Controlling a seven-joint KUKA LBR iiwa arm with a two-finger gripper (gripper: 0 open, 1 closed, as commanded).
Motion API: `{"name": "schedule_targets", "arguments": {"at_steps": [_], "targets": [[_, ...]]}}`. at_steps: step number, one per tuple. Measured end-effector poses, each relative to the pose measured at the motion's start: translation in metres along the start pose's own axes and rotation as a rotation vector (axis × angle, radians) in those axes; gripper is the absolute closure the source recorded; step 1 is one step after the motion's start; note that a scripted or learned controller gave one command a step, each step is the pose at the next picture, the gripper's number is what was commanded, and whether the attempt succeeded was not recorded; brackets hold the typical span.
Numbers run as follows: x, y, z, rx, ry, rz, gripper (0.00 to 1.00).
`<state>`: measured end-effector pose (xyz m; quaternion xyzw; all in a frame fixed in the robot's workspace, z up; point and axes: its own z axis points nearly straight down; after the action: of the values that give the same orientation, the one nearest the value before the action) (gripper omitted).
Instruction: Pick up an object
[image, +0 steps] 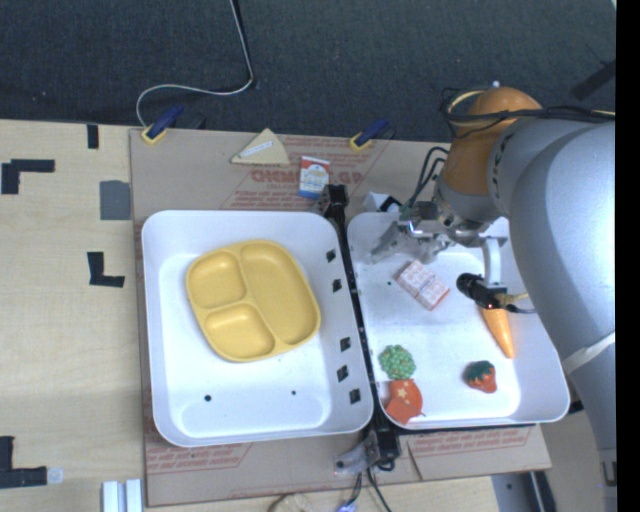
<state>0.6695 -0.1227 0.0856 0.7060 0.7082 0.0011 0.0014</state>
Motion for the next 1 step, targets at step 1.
{"name": "schedule_targets", "arguments": {"at_steps": [1], "targets": [[-0.0092,-0.0277,-0.0008,0.0,-0.002,0.002,0.0]]}}
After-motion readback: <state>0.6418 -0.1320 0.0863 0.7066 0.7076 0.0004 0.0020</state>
